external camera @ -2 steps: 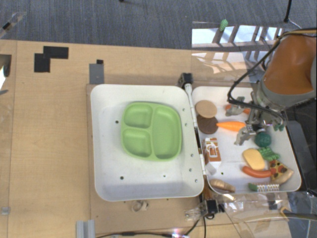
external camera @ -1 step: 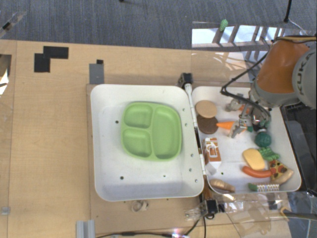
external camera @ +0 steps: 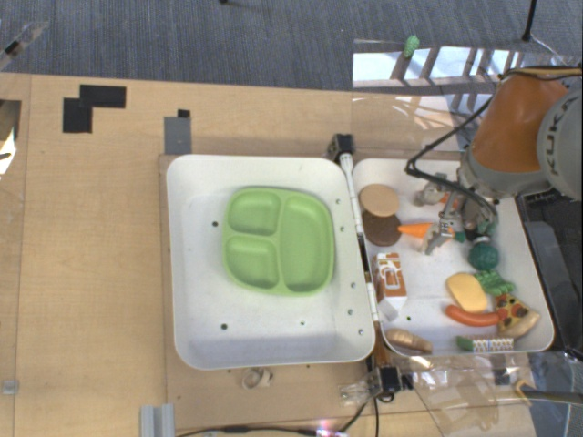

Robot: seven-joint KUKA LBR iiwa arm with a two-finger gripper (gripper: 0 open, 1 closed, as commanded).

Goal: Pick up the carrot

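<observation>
The carrot [external camera: 414,230] is a small orange piece lying in the right bin [external camera: 537,271], just right of a brown cylinder [external camera: 380,213]. My gripper [external camera: 443,228] hangs low over the bin at the carrot's right end, and its metal parts hide that end. Whether it touches the carrot is hard to tell. The grey arm with its orange band [external camera: 510,126] reaches in from the upper right.
A green broccoli piece [external camera: 485,258] sits right of the gripper. In front lie a yellow piece [external camera: 467,291], a red sausage [external camera: 471,317], a pizza slice [external camera: 516,318], a white-and-orange box [external camera: 390,274] and a tan piece [external camera: 410,340]. The left bin [external camera: 196,335] holds a green divided plate [external camera: 278,240].
</observation>
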